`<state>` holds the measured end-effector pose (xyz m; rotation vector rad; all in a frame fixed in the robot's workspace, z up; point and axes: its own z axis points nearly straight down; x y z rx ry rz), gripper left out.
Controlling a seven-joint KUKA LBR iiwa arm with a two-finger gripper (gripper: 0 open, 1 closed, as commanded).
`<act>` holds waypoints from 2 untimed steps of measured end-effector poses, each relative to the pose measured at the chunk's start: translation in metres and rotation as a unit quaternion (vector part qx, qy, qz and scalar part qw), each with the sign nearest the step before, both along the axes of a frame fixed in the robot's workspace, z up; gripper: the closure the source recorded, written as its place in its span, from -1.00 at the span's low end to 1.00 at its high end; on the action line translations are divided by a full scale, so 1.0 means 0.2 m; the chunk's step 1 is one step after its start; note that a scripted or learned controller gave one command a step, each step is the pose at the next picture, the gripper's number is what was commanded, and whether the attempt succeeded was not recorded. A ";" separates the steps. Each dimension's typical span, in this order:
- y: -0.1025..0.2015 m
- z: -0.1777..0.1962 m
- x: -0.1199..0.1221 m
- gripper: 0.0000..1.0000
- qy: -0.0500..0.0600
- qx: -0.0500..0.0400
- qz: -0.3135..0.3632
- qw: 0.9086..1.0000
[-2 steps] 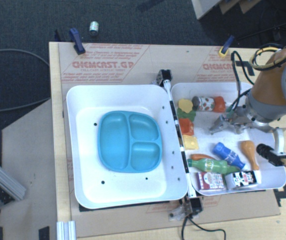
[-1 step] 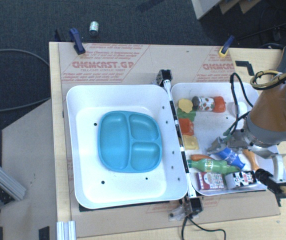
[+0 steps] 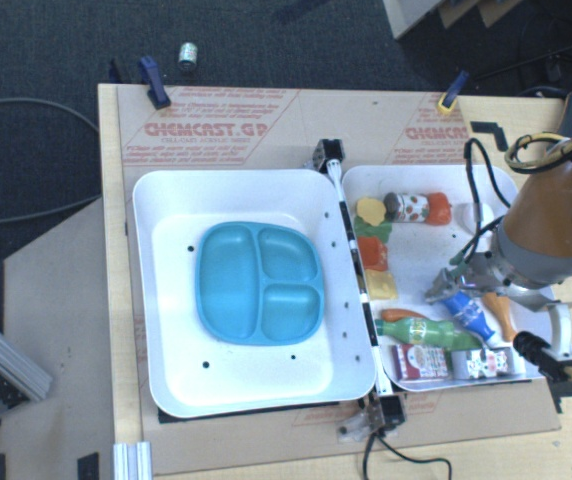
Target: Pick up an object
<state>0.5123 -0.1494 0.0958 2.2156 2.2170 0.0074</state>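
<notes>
Two small cartons (image 3: 451, 364) along the right bin's (image 3: 413, 180) near wall, labels unreadable; one green bottle (image 3: 434, 332) just behind. One blue tube (image 3: 472, 314) under the pincer (image 3: 453, 286), low in that bin; cannot tell whether apart or together. One blue divided plate (image 3: 259, 282) in the left bin (image 3: 166, 208). "CHEMCAST" in red, twice, on the tabletop (image 3: 266, 128).

The grey arm (image 3: 551, 218) with its orange band comes in from the right, wrist bent downward, gripper (image 3: 446, 288) hanging low and pointing left.
</notes>
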 end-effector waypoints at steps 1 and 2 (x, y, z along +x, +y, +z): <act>0.17 -0.06 0.14 1.00 0.004 0.001 0.000 1.000; 0.53 0.45 0.25 1.00 0.004 0.001 0.000 1.000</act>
